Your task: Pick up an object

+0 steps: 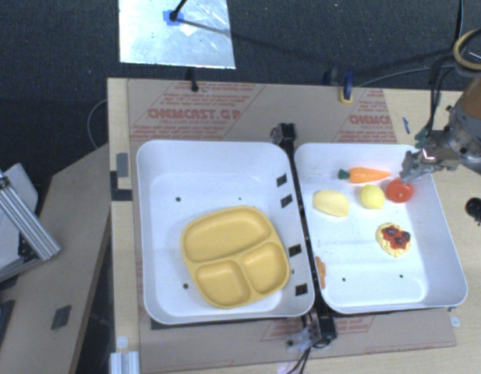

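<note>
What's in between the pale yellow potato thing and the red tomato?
In the camera view, a small yellow lemon-like fruit lies between the pale yellow piece and the red tomato, close beside the tomato.

Left bin [158,209] holds a three-compartment tray [235,255], near-centre. Right bin [439,248]: toy carrot [366,174] far, toy tomato [398,191] right of it, toy lemon [372,197] and toy potato [331,203] left, toy pizza [394,239] nearer. Gripper [416,164] just above the tomato.

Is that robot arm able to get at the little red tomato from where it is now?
Probably yes: the gripper hangs just above the tomato, with nothing lying over it; the carrot sits close beside.
</note>
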{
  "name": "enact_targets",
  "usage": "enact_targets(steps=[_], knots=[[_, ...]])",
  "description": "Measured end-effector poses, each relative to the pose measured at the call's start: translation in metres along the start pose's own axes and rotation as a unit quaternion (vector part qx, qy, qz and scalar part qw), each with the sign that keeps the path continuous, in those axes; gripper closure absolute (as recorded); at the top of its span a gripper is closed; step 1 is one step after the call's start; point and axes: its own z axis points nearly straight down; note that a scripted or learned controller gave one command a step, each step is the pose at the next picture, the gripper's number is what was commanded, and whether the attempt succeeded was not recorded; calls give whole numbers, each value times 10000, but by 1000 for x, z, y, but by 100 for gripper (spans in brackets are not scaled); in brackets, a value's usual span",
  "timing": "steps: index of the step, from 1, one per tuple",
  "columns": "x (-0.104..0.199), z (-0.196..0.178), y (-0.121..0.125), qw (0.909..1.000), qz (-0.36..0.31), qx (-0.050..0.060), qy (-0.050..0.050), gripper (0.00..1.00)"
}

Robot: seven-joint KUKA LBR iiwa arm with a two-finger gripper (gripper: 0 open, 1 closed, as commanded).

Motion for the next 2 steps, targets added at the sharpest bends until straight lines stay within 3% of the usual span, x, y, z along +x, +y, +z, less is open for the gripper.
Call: enact_targets(steps=[2], knots=[[105, -9, 24, 10000, -27, 11, 15, 100]])
